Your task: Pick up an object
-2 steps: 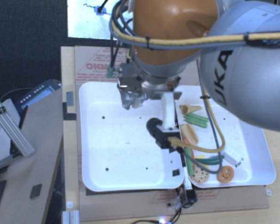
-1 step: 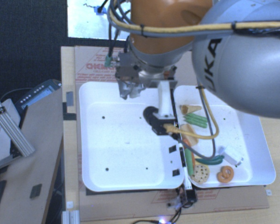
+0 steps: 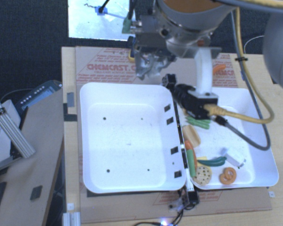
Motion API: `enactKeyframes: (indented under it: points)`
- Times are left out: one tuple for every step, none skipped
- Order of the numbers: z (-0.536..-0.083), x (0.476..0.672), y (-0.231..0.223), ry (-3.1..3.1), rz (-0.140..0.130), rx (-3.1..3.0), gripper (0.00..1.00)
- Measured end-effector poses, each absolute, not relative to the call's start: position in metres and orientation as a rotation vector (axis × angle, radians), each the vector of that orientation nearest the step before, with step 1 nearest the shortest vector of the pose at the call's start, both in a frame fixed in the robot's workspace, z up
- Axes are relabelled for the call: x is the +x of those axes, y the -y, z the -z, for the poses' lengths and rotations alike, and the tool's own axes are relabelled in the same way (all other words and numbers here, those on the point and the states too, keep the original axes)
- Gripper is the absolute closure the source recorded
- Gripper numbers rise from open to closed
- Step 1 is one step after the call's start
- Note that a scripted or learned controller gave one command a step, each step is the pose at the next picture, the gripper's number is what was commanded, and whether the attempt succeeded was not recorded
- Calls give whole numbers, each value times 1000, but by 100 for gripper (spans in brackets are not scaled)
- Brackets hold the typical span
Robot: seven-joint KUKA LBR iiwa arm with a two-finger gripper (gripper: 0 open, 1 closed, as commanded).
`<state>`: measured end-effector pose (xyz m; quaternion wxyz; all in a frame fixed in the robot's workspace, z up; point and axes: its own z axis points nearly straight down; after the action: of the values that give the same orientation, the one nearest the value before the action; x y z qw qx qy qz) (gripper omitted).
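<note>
The tool [image 3: 153, 67] hangs at twelve o'clock, above the long green toy bean pod [image 3: 198, 122]; I cannot tell its state, so it may miss

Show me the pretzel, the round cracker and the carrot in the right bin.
pretzel [image 3: 228, 175], camera view, on its front loop.
round cracker [image 3: 203, 174], camera view, centre of its dotted face.
carrot [image 3: 192, 158], camera view, middle of its orange body.
</note>
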<state>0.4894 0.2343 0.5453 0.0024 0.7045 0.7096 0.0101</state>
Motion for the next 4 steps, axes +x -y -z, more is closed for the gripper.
enactKeyframes:
  points:
    - [-421,492,-234,-2225,15,2223,100]
    - [-404,495,-234,-2222,0,2221,100]
    - [-544,486,-234,-2224,-26,2212,100]
    - [-412,486,-234,-2225,14,2223,100]
